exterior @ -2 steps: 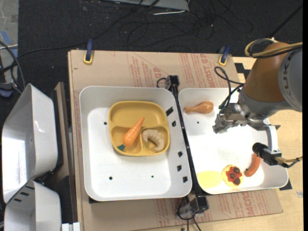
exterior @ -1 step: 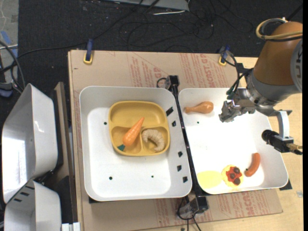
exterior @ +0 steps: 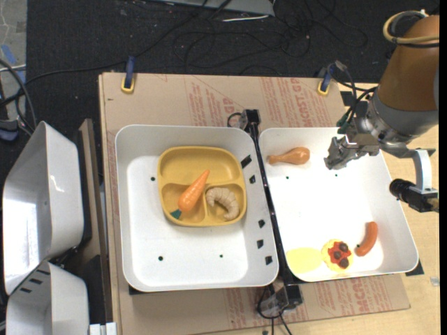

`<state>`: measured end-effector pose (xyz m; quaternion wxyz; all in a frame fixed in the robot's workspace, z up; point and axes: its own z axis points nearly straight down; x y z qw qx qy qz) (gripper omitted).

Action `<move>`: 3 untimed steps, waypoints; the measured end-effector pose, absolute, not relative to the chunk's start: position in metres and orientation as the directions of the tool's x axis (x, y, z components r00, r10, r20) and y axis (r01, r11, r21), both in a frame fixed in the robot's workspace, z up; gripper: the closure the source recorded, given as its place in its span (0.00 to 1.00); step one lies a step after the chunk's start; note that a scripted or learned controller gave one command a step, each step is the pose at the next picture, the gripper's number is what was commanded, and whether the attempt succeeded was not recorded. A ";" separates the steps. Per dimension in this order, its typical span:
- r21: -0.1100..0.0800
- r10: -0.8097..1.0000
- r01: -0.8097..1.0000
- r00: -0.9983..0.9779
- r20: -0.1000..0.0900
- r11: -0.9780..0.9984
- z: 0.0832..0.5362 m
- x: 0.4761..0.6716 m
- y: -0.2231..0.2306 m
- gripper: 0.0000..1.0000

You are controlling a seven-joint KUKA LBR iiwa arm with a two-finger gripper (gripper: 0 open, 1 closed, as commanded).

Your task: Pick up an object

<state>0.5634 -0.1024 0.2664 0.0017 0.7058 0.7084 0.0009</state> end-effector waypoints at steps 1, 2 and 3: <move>0.001 1.000 1.000 -0.008 0.001 0.008 0.269 0.565 -0.053 1.00; -0.001 1.000 1.000 -0.009 0.001 0.009 0.268 0.561 0.003 1.00; -0.003 1.000 1.000 -0.008 0.001 0.008 0.247 0.562 0.061 1.00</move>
